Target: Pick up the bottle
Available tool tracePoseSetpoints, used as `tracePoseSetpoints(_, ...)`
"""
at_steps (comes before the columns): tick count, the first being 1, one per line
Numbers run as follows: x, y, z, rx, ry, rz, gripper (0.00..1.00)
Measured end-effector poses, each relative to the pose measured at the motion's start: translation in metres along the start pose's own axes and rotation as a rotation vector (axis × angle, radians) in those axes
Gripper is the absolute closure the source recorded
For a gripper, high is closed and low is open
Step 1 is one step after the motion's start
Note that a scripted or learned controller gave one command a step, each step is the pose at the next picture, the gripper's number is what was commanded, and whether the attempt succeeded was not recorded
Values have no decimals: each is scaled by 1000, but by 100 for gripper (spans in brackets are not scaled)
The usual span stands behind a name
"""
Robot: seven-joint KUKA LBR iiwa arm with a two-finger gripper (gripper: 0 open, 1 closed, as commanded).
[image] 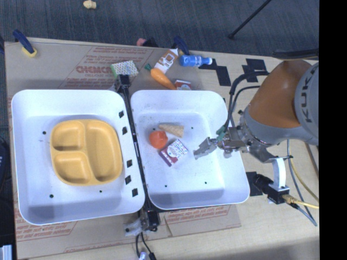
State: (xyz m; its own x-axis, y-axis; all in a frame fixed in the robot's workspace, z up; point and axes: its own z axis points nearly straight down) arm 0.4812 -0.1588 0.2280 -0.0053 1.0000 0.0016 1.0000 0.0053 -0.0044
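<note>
Dark carpet (162, 10) lay beyond the bench (271, 232), which carried cardboard (87, 64) under two white bins. Behind the right bin (217, 191), on the cardboard, lay the bottle (194, 60), blue with a white cap, well apart from the hand (205, 148) and outside either bin. Beside it were a carrot (162, 78) and a small carton (165, 61). Over the right bin's right half the hand hung low, reaching leftward, its fingers slightly apart with nothing between them. Near it lay a red packet (173, 151), a tomato (158, 139) and a cone (172, 129). A yellow tray (85, 151) sat in the left bin (21, 161). From the right the arm (279, 104) bent in, orange band uppermost.
</note>
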Motion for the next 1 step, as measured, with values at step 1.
tracePoseSetpoints(1, 0, 0, -10, 2, 1, -5, 100)
